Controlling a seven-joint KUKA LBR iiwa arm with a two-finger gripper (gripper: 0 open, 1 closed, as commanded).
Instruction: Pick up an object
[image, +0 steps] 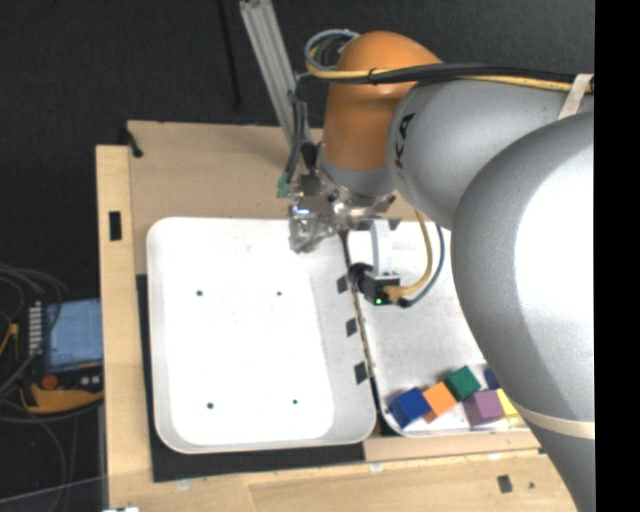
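Observation:
Small blocks lie in the near corner of the right bin (420, 340): a blue block (409, 405), an orange block (440, 398), a green block (462, 382), a purple block (485, 406) and a yellow piece (507, 403) partly under the arm. My gripper (305, 232) hangs at the far right corner of the left bin (240, 330), well away from the blocks. I see nothing between its fingers. The grey arm with its orange band covers most of the right bin.
A divider strip with black clips (355, 325) runs between the two bins. A slanted metal rod (270, 50) rises behind the gripper. Cables and a blue device (70, 335) sit off the bench at the left.

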